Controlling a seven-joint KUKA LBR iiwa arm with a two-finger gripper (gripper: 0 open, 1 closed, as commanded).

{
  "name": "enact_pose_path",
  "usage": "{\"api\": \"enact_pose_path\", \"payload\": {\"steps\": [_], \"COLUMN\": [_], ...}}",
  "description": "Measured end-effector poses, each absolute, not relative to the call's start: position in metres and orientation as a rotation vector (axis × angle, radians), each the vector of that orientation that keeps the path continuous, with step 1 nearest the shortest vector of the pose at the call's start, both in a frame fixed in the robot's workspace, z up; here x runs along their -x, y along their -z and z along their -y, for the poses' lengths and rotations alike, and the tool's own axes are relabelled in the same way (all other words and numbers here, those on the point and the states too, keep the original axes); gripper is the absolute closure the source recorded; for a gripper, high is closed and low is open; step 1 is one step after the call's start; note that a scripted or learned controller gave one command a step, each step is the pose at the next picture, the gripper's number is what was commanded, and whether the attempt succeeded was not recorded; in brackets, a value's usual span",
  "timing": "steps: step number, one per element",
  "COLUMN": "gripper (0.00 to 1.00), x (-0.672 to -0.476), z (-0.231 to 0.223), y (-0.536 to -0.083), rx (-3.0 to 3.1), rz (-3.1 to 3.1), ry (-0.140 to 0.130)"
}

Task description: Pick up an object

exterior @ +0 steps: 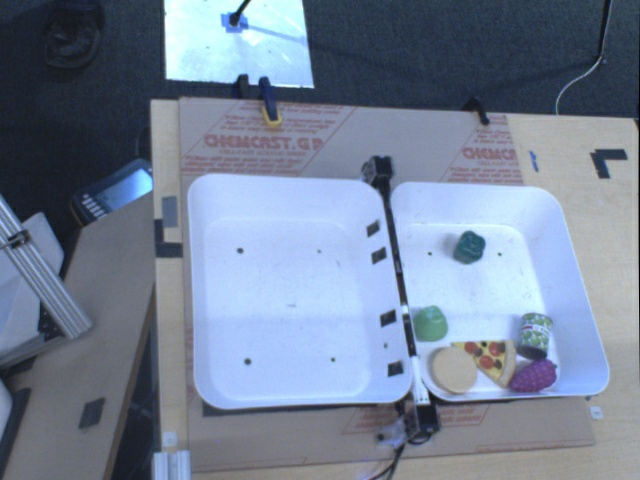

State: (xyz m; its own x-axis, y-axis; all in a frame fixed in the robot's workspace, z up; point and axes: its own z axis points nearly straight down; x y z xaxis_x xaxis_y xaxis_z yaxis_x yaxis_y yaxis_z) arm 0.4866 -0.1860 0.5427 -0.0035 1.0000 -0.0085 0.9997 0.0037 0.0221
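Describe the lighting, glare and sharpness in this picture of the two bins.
Camera view: even, soft light with faint shadows under the toys; the metal plate on the floor glares pale; the left bin and right bin are bright white, nearly washed out; the whole image is slightly soft, so the small can label is unreadable.

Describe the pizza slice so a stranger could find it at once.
Look in the right-hand white bin, along its near edge where most of the toys cluster. The pizza slice lies flat between a tan round disc and a purple grape bunch. It alone is a yellow wedge dotted with red.
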Motion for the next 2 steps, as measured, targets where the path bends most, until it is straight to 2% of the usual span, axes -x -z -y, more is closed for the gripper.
{"api": "enact_pose_path", "payload": {"steps": [1, 2], "gripper": [1.00, 1.00], "x": [-0.485, -0.487], "z": [0.190, 0.208], "y": [-0.322, -0.472], "rx": [-2.229, -2.204], "rz": [-2.230, -2.211], "ry": [0.009, -0.011]}}
